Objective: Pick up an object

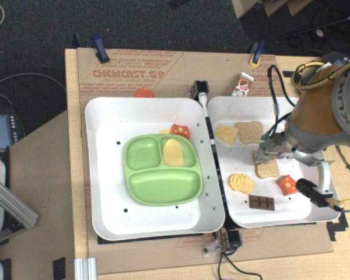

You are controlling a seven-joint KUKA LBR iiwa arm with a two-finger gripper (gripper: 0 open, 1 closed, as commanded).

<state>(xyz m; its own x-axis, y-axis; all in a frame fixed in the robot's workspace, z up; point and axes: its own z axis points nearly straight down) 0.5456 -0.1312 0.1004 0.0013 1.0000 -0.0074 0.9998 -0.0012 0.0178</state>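
Note:
My gripper (268,154) hangs over the middle of the right bin (280,107), reaching in from the right. Its tip is right at the top edge of a small tan bread slice (268,169) lying on the bin floor. A larger bread slice (249,131) and a yellow cheese wedge (226,135) lie just to the gripper's upper left. In front lie a yellow ridged piece (241,183), a red strawberry-like piece (287,185) and a brown chocolate bar (261,202).
The left bin (105,156) holds a green divided plate (162,182) with a pale yellow piece (173,152) in its upper right compartment. A red piece (180,131) sits at the plate's far edge. A small carton (242,85) lies on the board behind the bins.

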